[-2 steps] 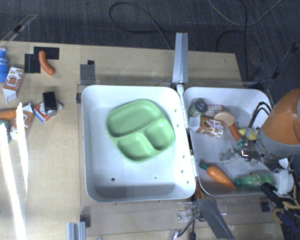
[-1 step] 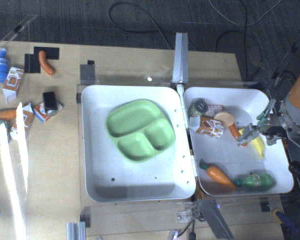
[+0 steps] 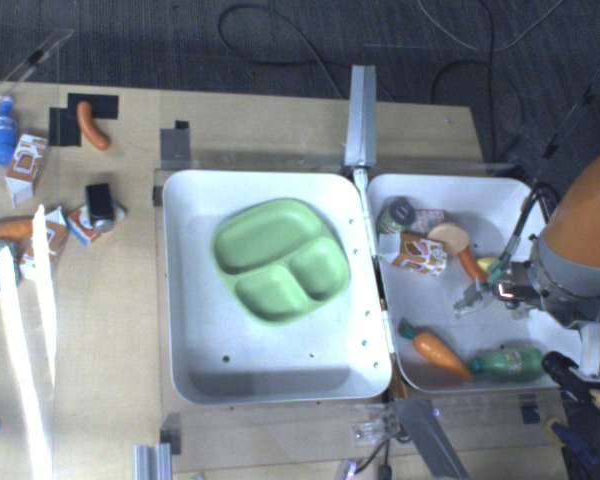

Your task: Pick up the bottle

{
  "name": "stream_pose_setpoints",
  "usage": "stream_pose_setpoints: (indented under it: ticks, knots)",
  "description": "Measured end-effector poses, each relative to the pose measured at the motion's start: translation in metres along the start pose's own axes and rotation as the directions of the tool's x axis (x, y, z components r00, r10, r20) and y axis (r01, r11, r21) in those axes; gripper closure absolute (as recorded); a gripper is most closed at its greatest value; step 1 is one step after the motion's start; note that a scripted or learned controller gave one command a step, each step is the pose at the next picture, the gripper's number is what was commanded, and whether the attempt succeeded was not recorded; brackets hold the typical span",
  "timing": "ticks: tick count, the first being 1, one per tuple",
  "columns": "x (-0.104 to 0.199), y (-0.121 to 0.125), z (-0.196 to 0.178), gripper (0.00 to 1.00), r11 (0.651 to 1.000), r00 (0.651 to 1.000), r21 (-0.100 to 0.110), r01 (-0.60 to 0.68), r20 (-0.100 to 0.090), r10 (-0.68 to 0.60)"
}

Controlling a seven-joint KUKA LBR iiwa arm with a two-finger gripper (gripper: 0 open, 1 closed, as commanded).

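A green bottle (image 3: 508,362) lies on its side near the front edge of the right bin (image 3: 500,190). Its cap end points left toward an orange carrot (image 3: 435,348). My gripper (image 3: 477,296) hangs over the middle of that bin, behind and a little left of the bottle and apart from it. Nothing shows in its grasp. The grey wrist with its orange band (image 3: 585,223) reaches in from the right.
Toward the back of the right bin sit a dark can (image 3: 395,213), a brown-and-white carton (image 3: 420,254) and a few small food toys (image 3: 465,253). A green sectioned plate (image 3: 280,260) lies in the left bin. A blue bottle (image 3: 2,133) and scattered items rest on the bench at far left.
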State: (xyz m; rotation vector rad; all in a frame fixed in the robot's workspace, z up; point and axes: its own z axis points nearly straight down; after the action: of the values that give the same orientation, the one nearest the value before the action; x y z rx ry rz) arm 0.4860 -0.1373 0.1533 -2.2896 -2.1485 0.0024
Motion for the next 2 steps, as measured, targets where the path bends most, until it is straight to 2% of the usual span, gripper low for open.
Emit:
stream_pose_setpoints:
  ticks: [1,2]
  knots:
    - [0.016,-0.001,0.037,0.00,0.973,0.973,-0.002,0.230,0.000,-0.230]
    - [-0.044,0.006,0.065,0.00,0.967,0.967,-0.010,0.255,0.002,-0.255]
